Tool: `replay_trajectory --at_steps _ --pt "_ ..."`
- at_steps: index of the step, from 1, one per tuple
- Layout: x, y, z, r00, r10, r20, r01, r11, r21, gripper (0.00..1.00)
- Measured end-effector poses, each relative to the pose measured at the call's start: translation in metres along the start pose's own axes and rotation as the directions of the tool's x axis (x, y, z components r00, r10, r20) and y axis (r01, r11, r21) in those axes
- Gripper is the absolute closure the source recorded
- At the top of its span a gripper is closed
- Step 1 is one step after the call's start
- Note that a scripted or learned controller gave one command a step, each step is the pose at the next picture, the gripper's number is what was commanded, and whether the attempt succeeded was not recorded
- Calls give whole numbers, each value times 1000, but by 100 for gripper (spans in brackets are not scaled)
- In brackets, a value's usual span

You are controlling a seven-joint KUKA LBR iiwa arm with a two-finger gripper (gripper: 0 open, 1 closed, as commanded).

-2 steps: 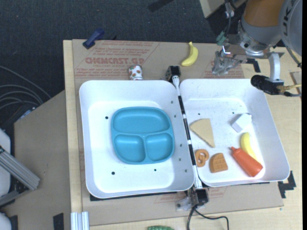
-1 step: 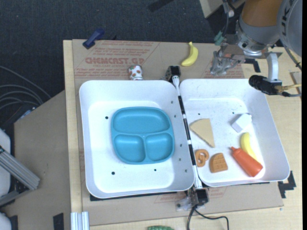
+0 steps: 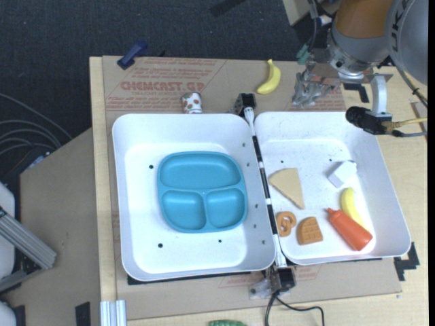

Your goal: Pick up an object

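Food toys lie loose in the right bin (image 3: 380, 182): cheese wedge (image 3: 288, 186), pretzel (image 3: 286, 222), bottle (image 3: 350, 228). Pincer (image 3: 311, 91) hangs beyond its far rim, holding nothing; spread or pressed together, I cannot tell.

Robot lab: plywood bench (image 3: 109, 263) w/ two white bins (image 3: 129, 141), loose cables (image 3: 27, 124), toy food.

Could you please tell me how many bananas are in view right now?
2. One banana lies on the bench behind the bins, left of the gripper. The other banana lies in the right bin, beside the orange bottle. None seems hidden.
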State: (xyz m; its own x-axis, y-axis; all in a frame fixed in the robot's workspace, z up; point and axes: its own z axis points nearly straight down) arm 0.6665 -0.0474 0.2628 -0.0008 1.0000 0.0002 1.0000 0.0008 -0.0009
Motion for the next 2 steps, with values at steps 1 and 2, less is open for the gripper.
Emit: replay_trajectory --at_steps 1,2 --pt "12 0 0 1000 0 0 0 1000 0 100" --pt "9 0 -4 1000 0 1 0 1000 -3 100"
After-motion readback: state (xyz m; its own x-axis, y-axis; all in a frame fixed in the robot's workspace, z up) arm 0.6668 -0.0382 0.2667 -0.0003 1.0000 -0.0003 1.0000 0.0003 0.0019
